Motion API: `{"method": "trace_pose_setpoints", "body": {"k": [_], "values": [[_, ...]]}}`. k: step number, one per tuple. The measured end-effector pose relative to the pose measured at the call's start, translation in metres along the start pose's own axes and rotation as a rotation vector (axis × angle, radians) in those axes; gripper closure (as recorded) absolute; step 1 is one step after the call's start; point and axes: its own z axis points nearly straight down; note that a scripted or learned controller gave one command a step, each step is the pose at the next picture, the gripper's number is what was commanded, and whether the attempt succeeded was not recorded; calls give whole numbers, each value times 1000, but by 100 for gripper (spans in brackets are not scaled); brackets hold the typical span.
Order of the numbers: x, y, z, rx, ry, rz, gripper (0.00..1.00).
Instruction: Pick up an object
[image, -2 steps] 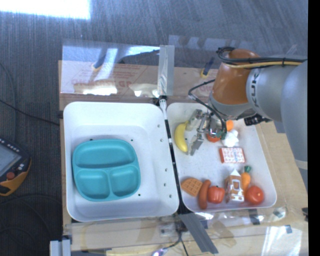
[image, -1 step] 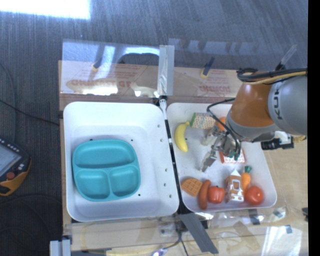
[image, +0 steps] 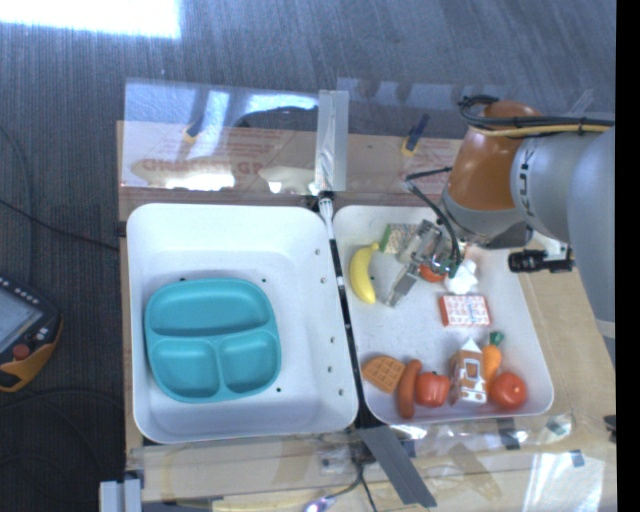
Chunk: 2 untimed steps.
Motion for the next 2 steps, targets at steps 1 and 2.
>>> {"method": "trace_pose_setpoints", "body": {"k": [1,2], "values": [[54,-36,1,-8,-21,82,0],[-8,5,-1,10,14,274,0]]}}
